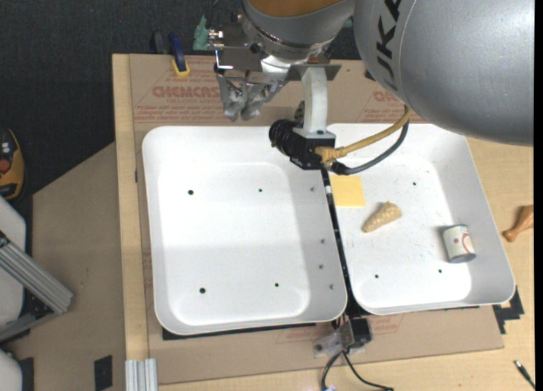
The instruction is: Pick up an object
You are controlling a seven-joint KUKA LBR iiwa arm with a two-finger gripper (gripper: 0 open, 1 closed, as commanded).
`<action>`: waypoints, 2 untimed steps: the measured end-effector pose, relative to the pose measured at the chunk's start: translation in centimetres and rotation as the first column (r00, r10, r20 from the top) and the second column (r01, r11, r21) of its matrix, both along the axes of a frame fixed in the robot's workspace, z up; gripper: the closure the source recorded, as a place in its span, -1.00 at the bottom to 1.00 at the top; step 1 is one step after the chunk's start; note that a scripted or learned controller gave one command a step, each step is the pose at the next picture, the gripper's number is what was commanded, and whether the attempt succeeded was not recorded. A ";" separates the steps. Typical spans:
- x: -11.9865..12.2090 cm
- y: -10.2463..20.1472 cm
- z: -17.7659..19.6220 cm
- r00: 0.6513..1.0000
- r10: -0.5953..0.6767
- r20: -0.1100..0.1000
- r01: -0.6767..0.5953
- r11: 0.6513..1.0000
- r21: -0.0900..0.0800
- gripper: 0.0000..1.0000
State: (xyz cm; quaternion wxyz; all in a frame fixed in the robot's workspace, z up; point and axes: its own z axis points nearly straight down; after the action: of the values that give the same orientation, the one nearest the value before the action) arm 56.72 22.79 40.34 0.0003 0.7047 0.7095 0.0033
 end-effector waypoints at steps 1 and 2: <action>-3.9 -0.3 -0.2 1.000 -0.004 -0.010 0.004 1.000 -0.005 1.00; -9.1 -0.3 -0.1 1.000 -0.003 -0.010 0.003 1.000 -0.004 1.00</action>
State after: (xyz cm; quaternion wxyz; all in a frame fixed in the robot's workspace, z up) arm 47.65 22.49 40.25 -0.0018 0.7059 0.7083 -0.0017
